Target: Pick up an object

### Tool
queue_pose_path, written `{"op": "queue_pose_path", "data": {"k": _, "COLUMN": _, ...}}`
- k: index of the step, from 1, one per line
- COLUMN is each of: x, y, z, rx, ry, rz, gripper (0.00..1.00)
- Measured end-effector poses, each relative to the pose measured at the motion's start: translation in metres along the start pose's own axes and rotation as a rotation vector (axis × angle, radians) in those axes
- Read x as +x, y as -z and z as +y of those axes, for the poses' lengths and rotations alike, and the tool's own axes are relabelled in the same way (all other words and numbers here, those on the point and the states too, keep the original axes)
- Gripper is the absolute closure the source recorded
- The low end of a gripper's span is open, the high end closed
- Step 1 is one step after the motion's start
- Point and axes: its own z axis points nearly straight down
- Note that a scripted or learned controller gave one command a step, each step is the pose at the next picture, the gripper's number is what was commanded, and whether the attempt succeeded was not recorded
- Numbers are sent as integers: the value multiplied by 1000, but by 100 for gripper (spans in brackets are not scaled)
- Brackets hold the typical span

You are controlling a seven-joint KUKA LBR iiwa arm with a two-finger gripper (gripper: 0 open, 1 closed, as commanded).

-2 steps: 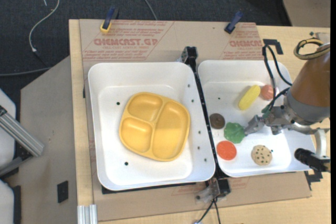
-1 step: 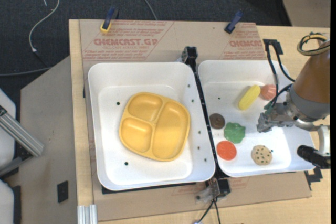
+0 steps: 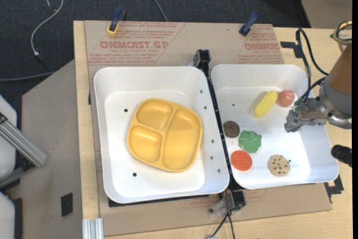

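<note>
At the right bin's [image 3: 224, 120] far edge, the gripper [image 3: 295, 120] hangs near the pink ball [image 3: 286, 98], its grip state not discernible; the ball looks light, smooth, apt to roll, best pinched across its middle.

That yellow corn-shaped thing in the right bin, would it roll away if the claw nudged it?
Probably. The yellow corn looks rounded and elongated, so a sideways nudge could roll it. Its smooth, toy-like surface may slip between the fingers. The pink ball close beside it might block rolling that way.
</note>
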Motion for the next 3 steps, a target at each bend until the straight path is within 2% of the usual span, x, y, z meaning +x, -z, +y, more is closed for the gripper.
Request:
{"op": "queue_pose_path", "data": {"k": 2, "x": -4, "y": 116, "z": 3, "rx": -1, "ry": 1, "rz": 0, "gripper": 100}}
{"op": "queue_pose_path", "data": {"k": 3, "x": 41, "y": 114, "z": 7, "rx": 6, "ry": 3, "rz": 3, "gripper": 100}}
